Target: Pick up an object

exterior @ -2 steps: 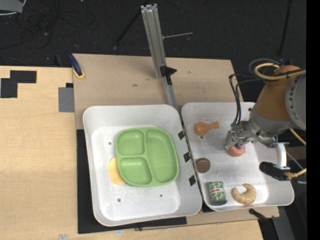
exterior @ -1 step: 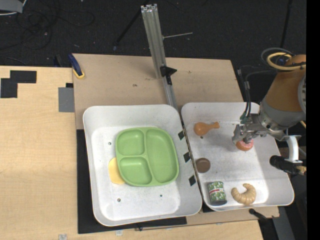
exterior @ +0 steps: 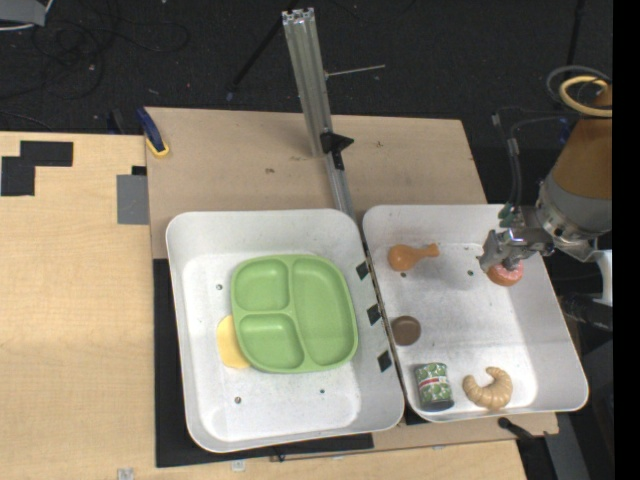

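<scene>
Camera view takes in the bench with two shallow white bins side by side. Inside the left bin lies a green divided plate, and a yellow piece pokes out from under its left edge. At the far right edge of the right bin hangs the grey arm, its end effector low over the bin. A small red-pink object sits directly beneath the tips, touching or nearly so; whether it is gripped cannot be told. Elsewhere in this bin lie a croissant-shaped piece, an orange drumstick shape, a green-labelled can and a brown disc.
</scene>
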Motion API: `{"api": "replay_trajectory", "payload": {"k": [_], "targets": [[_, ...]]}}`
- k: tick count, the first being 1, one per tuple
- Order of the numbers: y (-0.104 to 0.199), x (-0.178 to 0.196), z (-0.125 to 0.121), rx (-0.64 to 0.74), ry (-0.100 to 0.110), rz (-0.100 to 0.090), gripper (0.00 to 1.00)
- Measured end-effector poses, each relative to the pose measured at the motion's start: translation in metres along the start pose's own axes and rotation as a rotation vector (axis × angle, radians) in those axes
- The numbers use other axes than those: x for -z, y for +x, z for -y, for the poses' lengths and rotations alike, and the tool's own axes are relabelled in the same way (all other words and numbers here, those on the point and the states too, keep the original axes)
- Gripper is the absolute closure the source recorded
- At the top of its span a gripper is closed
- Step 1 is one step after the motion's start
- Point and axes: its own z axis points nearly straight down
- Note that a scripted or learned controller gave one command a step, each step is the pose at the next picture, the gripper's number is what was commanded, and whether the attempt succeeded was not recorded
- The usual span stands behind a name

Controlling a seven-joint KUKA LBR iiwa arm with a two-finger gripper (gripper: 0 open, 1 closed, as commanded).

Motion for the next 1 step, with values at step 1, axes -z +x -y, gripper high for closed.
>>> {"api": "replay_trajectory", "payload": {"k": [1], "targets": [[0.0605,0.0096,0.0052,0.004,0.006,-0.004,1.0]]}}
